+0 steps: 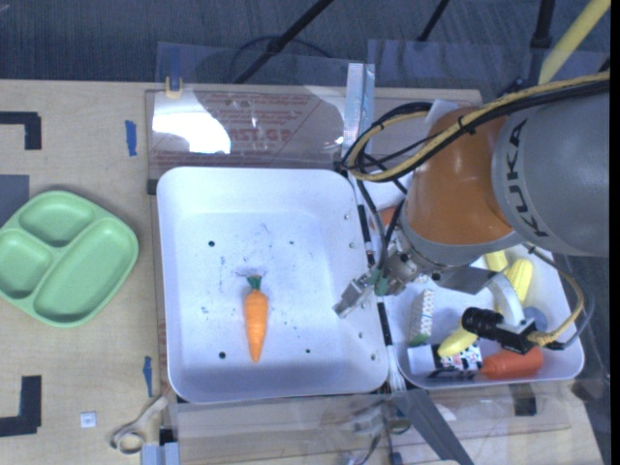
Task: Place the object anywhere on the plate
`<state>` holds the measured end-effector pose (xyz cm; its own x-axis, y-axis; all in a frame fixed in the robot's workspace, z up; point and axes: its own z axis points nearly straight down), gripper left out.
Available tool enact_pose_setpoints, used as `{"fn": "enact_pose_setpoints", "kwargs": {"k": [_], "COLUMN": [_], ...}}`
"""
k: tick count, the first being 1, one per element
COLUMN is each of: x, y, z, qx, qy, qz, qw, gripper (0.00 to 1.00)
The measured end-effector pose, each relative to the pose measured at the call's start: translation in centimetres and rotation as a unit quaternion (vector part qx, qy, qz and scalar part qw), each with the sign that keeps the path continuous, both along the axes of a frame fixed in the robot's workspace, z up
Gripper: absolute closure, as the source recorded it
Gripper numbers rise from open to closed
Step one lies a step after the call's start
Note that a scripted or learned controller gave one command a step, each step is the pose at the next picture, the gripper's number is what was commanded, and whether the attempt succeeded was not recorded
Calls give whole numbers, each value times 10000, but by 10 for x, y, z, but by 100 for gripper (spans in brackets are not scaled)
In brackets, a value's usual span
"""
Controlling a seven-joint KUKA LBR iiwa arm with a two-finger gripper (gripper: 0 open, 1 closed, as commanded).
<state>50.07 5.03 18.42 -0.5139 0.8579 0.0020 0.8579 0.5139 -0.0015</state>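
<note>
An orange toy carrot with a green top lies in the left white bin, pointing toward the front edge. The green divided plate rests on the wooden bench, left of that bin. My gripper hangs over the right side of the left bin, close to the wall between the two bins and about a hand's width right of the carrot. Nothing shows in its grasp. The grey arm with its orange band covers much of the right bin.
The right bin holds a yellow corn cob, a red-orange piece, a small yellow and white item and a pale dotted strip. A clear panel stands behind the left bin.
</note>
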Motion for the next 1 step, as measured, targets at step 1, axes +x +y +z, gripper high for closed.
{"fn": "enact_pose_setpoints", "kwargs": {"k": [1], "x": [31], "y": [41], "z": [-52], "qx": [9], "qy": [-21], "qz": [-176], "qw": [9998], "gripper": [0]}}
